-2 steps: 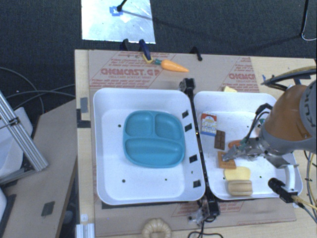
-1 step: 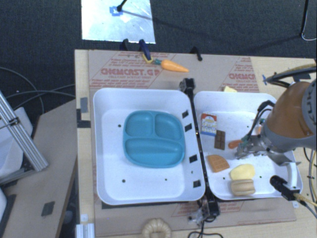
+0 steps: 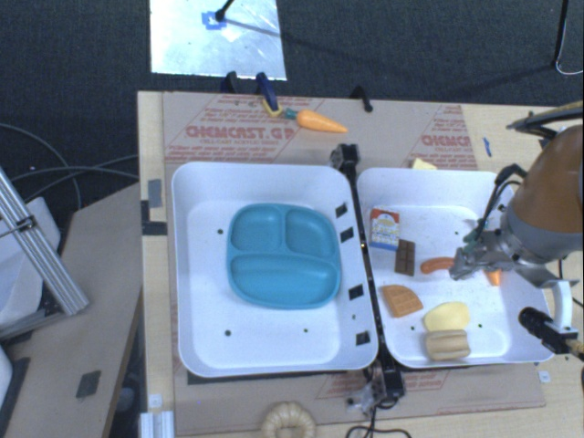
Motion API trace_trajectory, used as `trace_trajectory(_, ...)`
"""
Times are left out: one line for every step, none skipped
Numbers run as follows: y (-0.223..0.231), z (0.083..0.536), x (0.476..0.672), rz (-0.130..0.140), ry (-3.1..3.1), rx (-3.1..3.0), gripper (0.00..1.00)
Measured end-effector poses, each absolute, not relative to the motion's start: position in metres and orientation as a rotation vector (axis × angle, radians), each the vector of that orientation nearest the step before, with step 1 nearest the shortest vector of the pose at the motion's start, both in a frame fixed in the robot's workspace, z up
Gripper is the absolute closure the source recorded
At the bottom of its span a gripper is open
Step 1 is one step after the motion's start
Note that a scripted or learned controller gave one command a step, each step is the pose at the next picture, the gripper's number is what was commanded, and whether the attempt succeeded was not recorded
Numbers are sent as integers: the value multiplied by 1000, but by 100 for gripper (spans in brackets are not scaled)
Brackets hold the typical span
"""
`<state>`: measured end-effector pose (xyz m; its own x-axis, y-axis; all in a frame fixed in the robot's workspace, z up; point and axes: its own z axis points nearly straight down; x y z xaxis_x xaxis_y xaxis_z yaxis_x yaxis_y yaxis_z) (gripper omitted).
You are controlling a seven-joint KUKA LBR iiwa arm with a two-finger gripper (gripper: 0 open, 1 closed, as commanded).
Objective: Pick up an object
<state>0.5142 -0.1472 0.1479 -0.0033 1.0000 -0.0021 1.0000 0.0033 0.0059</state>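
The right bin [image 3: 429,194] holds several toy foods: a red and white carton [image 3: 384,227], a brown chocolate bar [image 3: 405,256], an orange-red sausage [image 3: 437,265], a tan bread slice [image 3: 401,299], a yellow potato-like piece [image 3: 445,317] and a beige roll [image 3: 446,344]. My gripper [image 3: 467,265] hangs low over the bin's right part, just to the right of the sausage's end. A small orange piece [image 3: 494,278] shows beside it. The gripper's tips are dark and blurred against the bin floor.
The left bin [image 3: 196,245] bears a blue divided plate [image 3: 282,255]. A toy carrot [image 3: 315,121] lies on the cardboard behind the bins. A pale ring [image 3: 292,420] lies at the front edge. The arm's orange band [image 3: 555,185] rises at the right.
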Motion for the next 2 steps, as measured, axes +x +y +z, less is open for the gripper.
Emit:
trace_trajectory(-138,200,521,7,2223,2211,100)
trace_trajectory(-138,226,522,4,2224,2214,100)
